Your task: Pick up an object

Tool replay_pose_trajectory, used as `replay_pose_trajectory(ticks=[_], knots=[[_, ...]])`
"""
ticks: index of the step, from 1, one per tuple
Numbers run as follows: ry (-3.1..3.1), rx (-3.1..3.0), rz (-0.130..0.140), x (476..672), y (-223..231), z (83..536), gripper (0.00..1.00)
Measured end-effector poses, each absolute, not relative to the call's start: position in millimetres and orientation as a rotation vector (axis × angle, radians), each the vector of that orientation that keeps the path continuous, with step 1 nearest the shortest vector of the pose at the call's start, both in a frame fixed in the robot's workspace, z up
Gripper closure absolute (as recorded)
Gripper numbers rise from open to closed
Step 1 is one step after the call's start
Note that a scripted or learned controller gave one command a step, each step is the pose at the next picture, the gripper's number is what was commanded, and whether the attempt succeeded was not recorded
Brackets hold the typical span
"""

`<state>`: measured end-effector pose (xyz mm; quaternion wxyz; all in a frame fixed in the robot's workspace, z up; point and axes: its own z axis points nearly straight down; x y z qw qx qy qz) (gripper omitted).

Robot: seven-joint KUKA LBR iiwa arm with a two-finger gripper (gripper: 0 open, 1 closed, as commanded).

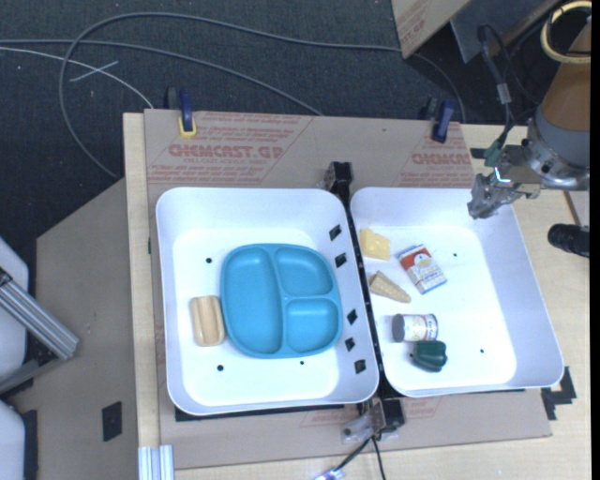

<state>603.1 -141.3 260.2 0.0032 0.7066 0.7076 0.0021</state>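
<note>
Bench's got two white bins (178,234); gripper (486,202) hovers upper right, can't tell its state, holding nothing visible.

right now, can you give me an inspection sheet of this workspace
surface: bench bears left bin and right bin, side by side
job's things: right bin holds two cheese wedges, red and white box, small jar, green object
clutter: left bin holds blue divided plate, tan bread piece
grippers: gripper over right bin's far right corner, holding nothing seen
cables: thin cables on dark floor
surroundings: cardboard box, blue clamps
</note>
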Motion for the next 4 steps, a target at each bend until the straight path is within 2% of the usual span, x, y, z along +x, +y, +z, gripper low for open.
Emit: replay_pose_trajectory(ticks=[2, 4], knots=[[2.225, 2.216, 0.003, 629.0, -46, 264, 1.0], [2.226, 2.216, 0.003, 631.3, 69, 255, 1.0]])
